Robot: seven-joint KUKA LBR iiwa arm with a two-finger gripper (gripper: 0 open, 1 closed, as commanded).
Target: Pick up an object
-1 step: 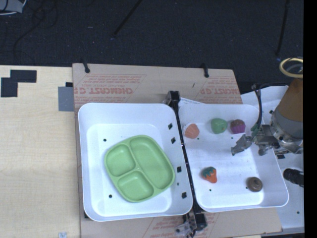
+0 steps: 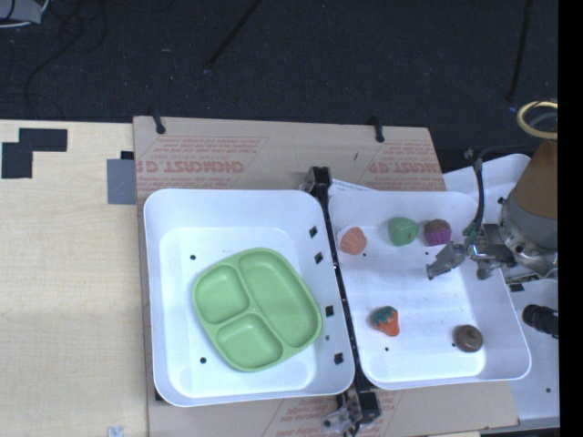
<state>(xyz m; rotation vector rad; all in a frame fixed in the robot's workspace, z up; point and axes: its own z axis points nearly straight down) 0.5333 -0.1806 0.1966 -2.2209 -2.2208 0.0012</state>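
Observation:
The right bin (image 2: 496, 364) holds several small objects. A peach-coloured piece (image 2: 352, 240), a green piece (image 2: 402, 230) and a purple piece (image 2: 436, 232) lie along its far side. A red-orange piece with a green top (image 2: 385, 320) and a brown round piece (image 2: 469, 338) lie nearer the front. My gripper (image 2: 463, 262) hangs over the bin's right part, just right of and below the purple piece. It is open, with nothing between its fingers.
The left bin (image 2: 173, 235) holds a green divided plate (image 2: 256, 309). A black divider (image 2: 332, 280) runs between the two bins. The arm's grey body with its orange band (image 2: 537, 198) stands over the right bin's right rim.

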